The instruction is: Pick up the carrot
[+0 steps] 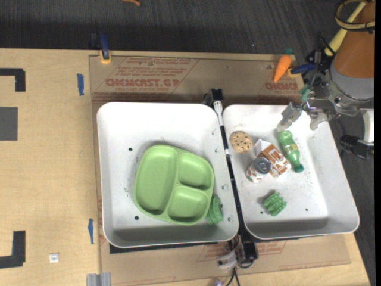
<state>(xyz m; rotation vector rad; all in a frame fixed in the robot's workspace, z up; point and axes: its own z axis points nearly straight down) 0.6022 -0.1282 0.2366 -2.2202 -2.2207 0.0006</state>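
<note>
The carrot (282,67), orange with a green top, lies on the cardboard just beyond the far edge of the right bin (342,204), outside both bins. My gripper (303,118) hangs over the far right part of that bin, nearer the camera than the carrot and slightly to its right. Its two grey fingers (291,114) are spread apart, open, with nothing between them. Just below the fingertips a green bottle (290,150) lies in the bin.
The right bin also holds a round cookie (240,141), a small can (259,168), an orange-and-white box (274,159) and a green leafy toy (274,203). A green divided plate (172,183) sits in the left bin (119,124). A blue clamp (302,69) lies beside the carrot.
</note>
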